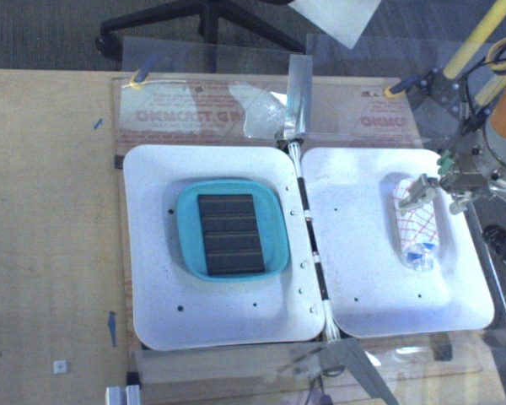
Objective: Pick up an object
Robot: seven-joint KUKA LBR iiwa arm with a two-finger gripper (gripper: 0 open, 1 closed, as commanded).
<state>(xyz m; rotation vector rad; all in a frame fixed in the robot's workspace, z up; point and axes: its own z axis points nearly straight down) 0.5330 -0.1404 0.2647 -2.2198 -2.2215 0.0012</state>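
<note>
Right bin [354,310]: a crumpled plastic bottle [415,224], white with red cross-hatched label and bluish cap end, is seen lying lengthwise near the bin's right wall. The gripper [426,189] is positioned over the bottle's upper end, reaching in from the right edge. Whether the tool is apart, together or clamped cannot be told; the tip is blurred against the bottle. No grasp can be confirmed.

Left bin [152,310]: a teal tray [188,226] holding a dark ribbed block [230,234] is set near the centre, well apart from the arm.

The bottle's place close to the right wall is judged to leave little room on that side; open floor is left toward the divider [308,234], so approach from above seems favoured.
</note>
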